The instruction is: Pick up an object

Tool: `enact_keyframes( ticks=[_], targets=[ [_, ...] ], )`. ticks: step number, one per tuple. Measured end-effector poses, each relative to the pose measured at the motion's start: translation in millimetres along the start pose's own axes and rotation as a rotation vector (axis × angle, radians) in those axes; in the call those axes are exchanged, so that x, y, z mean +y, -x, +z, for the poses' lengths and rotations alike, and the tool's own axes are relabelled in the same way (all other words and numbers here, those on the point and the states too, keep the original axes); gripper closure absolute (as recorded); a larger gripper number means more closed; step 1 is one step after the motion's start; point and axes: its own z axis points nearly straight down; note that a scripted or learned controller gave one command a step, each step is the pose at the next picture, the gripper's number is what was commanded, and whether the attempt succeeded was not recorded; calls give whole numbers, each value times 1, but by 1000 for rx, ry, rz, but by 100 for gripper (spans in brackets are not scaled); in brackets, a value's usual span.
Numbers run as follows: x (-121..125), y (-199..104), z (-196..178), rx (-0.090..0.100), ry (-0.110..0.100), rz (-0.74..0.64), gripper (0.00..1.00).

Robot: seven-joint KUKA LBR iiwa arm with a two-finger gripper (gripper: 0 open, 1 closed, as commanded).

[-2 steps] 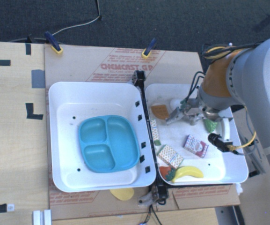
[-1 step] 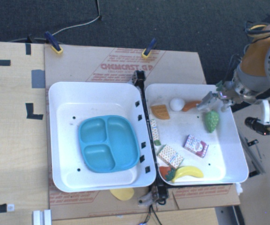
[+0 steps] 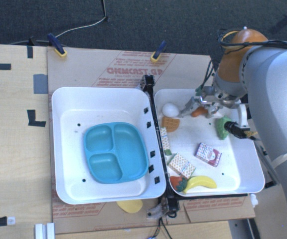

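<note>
Orange, an item (image 3: 199, 112) lay just under the pincer (image 3: 199, 105) at the far side of the right bin (image 3: 242, 176), near the egg (image 3: 169, 109); whether the pincer held anything I could not tell, and a glancing close might knock it aside.
</note>
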Motion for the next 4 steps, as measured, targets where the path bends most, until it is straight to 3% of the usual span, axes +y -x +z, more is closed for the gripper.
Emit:
enact_keyframes(
  ticks=[1, 2, 3, 4],
  targets=[
    [2, 21, -33, -2, 14, -3, 0],
    [-56, 60, -41, -1, 12, -1, 0],
    [-5, 5, -2, -1, 17, -4, 0],
    [-45, 5, -2, -2, 18, -3, 0]
  ],
)
